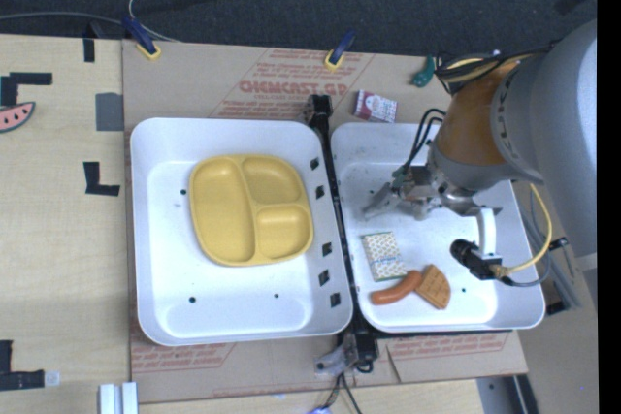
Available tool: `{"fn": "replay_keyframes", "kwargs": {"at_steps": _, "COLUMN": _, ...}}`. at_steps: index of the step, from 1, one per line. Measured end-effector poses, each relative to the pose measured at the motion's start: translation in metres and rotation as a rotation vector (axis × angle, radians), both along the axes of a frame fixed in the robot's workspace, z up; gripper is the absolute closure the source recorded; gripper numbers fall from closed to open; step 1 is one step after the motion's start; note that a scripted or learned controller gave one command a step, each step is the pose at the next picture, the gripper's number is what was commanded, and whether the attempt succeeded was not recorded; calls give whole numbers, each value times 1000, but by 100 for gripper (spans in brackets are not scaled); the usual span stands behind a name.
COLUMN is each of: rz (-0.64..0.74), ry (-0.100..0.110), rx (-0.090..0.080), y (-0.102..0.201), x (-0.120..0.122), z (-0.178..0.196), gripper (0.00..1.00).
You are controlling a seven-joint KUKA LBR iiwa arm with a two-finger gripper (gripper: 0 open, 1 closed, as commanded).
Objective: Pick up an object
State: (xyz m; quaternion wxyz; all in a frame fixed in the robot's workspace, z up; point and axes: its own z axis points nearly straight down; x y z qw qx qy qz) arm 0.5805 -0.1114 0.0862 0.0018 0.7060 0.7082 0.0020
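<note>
Nearest the lower edge of the view, in my right-hand shallow white plastic bin (519, 305), lie three small things. An orange-red toy sausage (392, 291) lies with its long axis nearly along the bin's near wall, rising a little toward the right. Its right end touches a tan, waffle-textured toy cracker (436, 287), which lies flat with one corner pointing to the near wall. Just beyond the sausage sits a small pale square wafer with a grid pattern (383, 254), flat, its edges turned slightly off the bin's walls, apart from the other two.

Farther in, over the middle of the same bin, my tool (391, 199) hangs above the white floor, pointing toward the divider between the bins. Its thin metal fingers (376, 205) show spread a little apart, with nothing between them; the wafer lies near, on the near side of the tips, not touching.

The left white plastic bin (155, 305) holds a yellow plastic divided plate (250, 208) with three compartments, lying flat near its middle.

Beyond the bins, on the cardboard sheet covering the counter (175, 92), a small red and white packet (374, 106) lies just past the right bin's far wall. Two yellow and blue clamps (144, 40) grip the cardboard's far edge.
</note>
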Motion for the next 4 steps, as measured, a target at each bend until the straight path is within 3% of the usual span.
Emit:
{"fn": "replay_keyframes", "kwargs": {"at_steps": 1, "rz": -1, "ry": 1, "rx": -2, "y": 17, "x": 2, "z": 0, "gripper": 0}}
{"fn": "replay_keyframes", "kwargs": {"at_steps": 2, "rz": -2, "ry": 2, "rx": -3, "y": 16, "x": 2, "z": 9, "gripper": 100}}
{"fn": "replay_keyframes", "kwargs": {"at_steps": 3, "rz": -2, "ry": 2, "rx": -3, "y": 16, "x": 2, "z": 9, "gripper": 0}}
{"fn": "replay_keyframes", "kwargs": {"at_steps": 4, "rz": -1, "ry": -1, "rx": -2, "y": 12, "x": -22, "z": 0, "gripper": 0}}
